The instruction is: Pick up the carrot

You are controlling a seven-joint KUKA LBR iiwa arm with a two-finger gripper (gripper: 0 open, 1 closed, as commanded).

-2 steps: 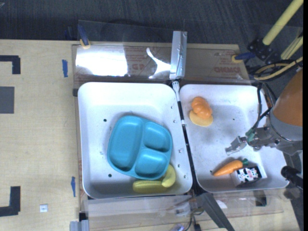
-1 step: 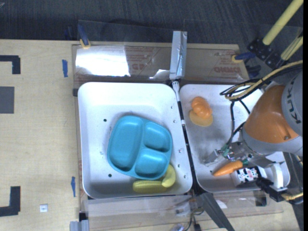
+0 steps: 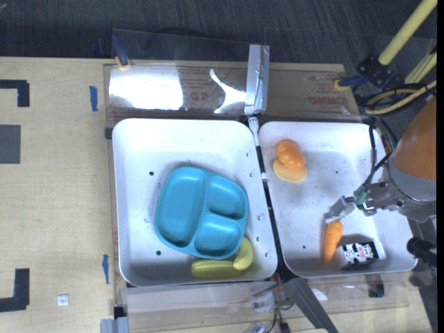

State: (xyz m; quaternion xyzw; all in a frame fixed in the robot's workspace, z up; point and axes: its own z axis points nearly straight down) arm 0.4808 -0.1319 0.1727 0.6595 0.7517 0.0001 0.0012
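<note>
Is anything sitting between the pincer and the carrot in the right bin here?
Nothing visible does. The pincer hangs just above the top end of the small orange carrot in the shallow white right bin. The black-and-white cow-patterned block lies beside the carrot's lower half, and the orange-and-yellow duck toy sits well away, toward the bin's far-left corner.

**Hidden / cut off**

Arm (image 3: 416, 151) cropped by right edge. Banana (image 3: 222, 263) partly under blue plate (image 3: 201, 214). Small black-white item (image 3: 359, 252) too small to ID. Claw (image 3: 345, 208) tips blurred, grip state unclear.
</note>
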